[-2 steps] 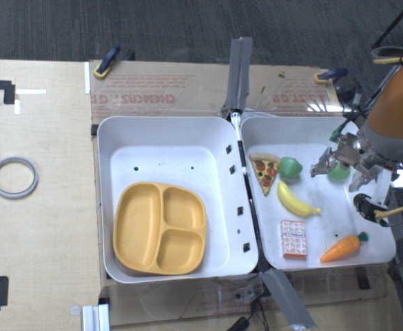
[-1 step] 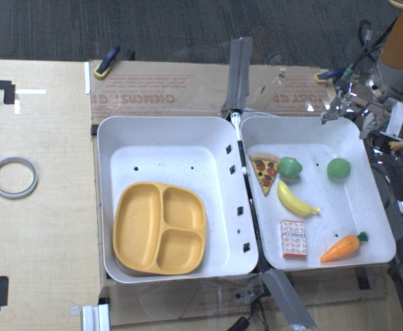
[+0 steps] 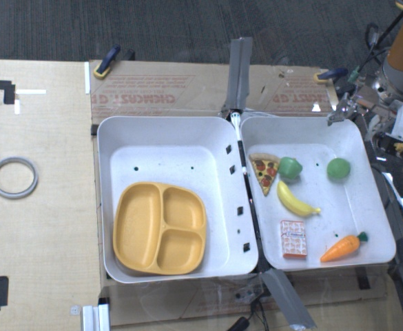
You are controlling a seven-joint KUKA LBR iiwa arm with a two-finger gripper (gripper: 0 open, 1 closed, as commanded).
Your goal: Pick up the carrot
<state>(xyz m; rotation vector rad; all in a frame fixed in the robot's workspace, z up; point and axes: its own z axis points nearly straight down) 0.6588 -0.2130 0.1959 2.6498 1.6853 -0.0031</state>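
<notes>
Lying in the front right corner of the right white bin (image 3: 366, 157), the orange plastic carrot with a green top (image 3: 340, 247) sits well below the jaws (image 3: 347, 106), which hover over that bin's far right rim; whether they are open or closed I cannot tell. Left of the carrot stands a small orange-and-white carton (image 3: 293, 238), with a yellow banana (image 3: 295, 200) beyond it.
</notes>
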